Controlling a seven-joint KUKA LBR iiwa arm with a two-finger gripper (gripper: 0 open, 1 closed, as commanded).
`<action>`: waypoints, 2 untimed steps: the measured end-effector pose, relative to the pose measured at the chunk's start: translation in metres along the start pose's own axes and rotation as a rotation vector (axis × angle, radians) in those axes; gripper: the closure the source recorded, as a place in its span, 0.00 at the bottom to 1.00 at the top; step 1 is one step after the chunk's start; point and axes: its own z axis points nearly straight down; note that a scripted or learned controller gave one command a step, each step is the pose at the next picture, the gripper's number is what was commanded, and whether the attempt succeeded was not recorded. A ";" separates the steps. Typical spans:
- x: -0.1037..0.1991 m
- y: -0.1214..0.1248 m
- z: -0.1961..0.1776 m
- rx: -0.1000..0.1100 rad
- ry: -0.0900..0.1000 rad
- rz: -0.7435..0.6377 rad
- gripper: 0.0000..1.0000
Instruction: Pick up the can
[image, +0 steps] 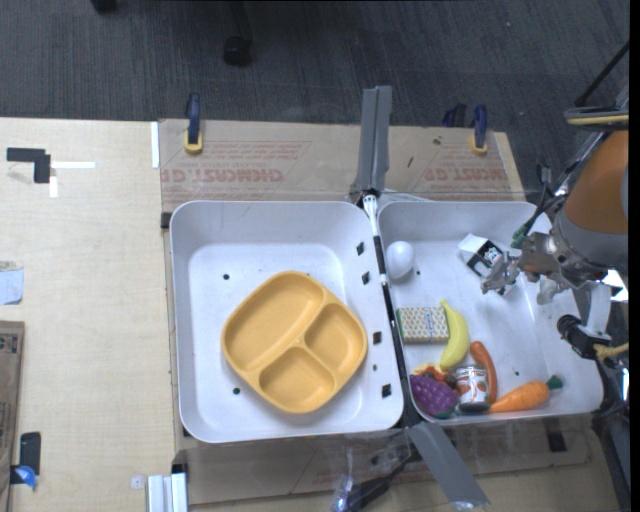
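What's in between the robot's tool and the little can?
In the camera view, mostly bare white bin floor lies between the tool and the can. The sausage sits at the can's upper right, touching it.

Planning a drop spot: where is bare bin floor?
Free: left white bin around the yellow divided plate; right white bin floor behind the white egg. Crowded: its near corner, around the small can.

I can't read the tool's (520, 272) finger state through the blur; the can (472, 386) partly hides the sausage (484, 362), and the arm (600, 190) runs off frame.
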 end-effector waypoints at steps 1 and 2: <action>0.000 0.000 0.000 0.000 0.000 0.000 0.00; 0.020 0.019 -0.043 -0.004 0.001 0.112 0.00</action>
